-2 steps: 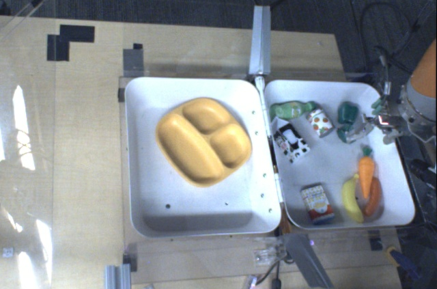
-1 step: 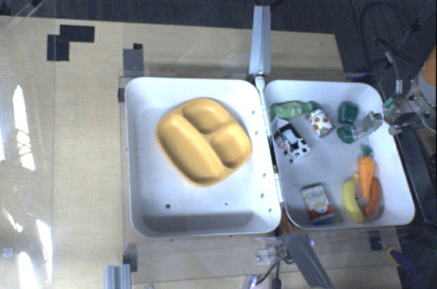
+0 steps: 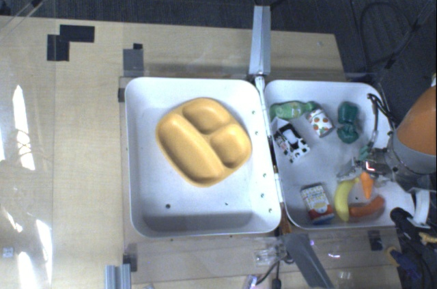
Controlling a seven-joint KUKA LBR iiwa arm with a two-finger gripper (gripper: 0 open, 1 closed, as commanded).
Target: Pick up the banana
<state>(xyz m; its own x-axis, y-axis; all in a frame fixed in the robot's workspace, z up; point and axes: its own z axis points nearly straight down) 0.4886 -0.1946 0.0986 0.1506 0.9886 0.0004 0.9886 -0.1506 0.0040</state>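
The banana [image 3: 342, 199] lies in the right bin [image 3: 324, 161], near that bin's front edge and toward the tabletop's [image 3: 82, 164] front right corner. It is pressed between a small printed carton [image 3: 315, 201] on one side and an orange carrot-like piece [image 3: 365, 207] on the other. The arm [image 3: 415, 137] hangs over the bin's right rim, and the gripper [image 3: 369, 168] sits just above and beside the banana. Whether the jaws are open or closed, I cannot tell.

The main risk, as I judge it, is crowding. The jaws could catch the orange piece or the carton instead, or wedge against them and slip off the banana's curved skin. The bin wall close by could also block a clean descent.

Counted: 2 white bins, 1 yellow divided tray [image 3: 203, 141] in the left bin [image 3: 147, 212], 1 banana, 1 carton, 1 orange piece, 1 green bottle [image 3: 293, 109], 1 teal object [image 3: 348, 122], 1 black-and-white item [image 3: 291, 142] and 1 small printed cup [image 3: 319, 122].
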